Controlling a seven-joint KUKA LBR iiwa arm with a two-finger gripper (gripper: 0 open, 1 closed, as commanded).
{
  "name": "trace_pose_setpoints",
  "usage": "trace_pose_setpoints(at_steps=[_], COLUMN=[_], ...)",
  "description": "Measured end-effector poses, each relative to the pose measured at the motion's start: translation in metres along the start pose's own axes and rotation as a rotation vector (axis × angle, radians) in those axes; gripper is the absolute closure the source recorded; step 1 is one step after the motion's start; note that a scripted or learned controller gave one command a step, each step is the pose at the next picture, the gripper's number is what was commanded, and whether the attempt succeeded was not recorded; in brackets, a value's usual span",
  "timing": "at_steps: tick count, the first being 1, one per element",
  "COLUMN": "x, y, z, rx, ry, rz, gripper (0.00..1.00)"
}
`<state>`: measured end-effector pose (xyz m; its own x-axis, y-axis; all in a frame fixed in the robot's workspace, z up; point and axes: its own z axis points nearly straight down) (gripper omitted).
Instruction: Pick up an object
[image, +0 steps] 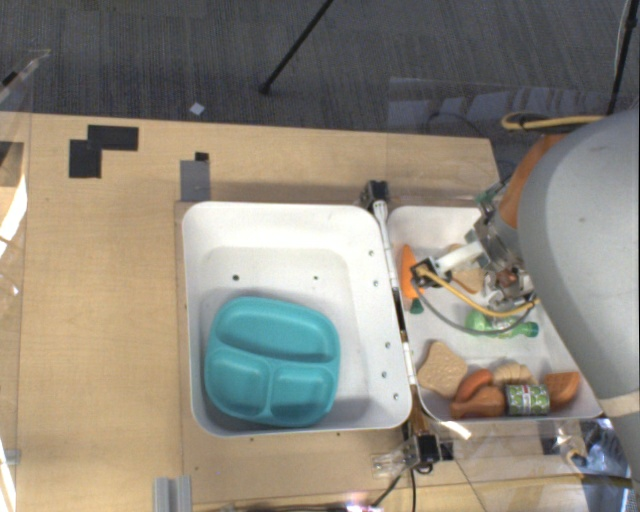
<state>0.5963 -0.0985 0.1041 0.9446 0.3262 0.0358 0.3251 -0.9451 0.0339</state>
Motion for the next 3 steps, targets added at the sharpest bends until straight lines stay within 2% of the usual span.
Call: trace_pose_setpoints(at_steps=[1,2,3], x=[-0.08,-0.099,-0.081], y=[0.014,-0.008,-0.043], z=[0.008,0.005,0.011], rx=[0.022,0.008,0.035], ry=[-0.014,0.0,-0.008], rz=[-0.183,-0.372,-1.027], gripper=[0.0,0.0,0.0])
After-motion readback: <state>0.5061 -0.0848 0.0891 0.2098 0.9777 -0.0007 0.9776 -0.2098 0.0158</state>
